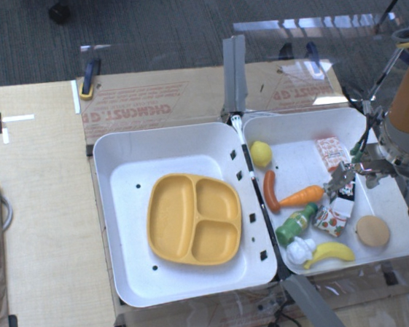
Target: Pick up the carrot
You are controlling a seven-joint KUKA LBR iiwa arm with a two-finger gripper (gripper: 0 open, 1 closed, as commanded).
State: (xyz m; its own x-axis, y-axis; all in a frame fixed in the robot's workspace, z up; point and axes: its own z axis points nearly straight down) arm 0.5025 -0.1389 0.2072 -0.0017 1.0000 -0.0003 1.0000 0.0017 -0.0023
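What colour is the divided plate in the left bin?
Yellow-orange all over; the divided plate shows in the camera view.

The carrot (pixel 301 197) lies in the right bin (pixel 299 123), beside a red sausage (pixel 270 191). The gripper (pixel 341 179) hangs at its right end. A yellow 3-compartment plate (pixel 194 218) fills the left bin (pixel 121 205).

Upside-down red "CHEMCO" lettering on cardboard sheet (pixel 154 99) behind bins; rest illegible.
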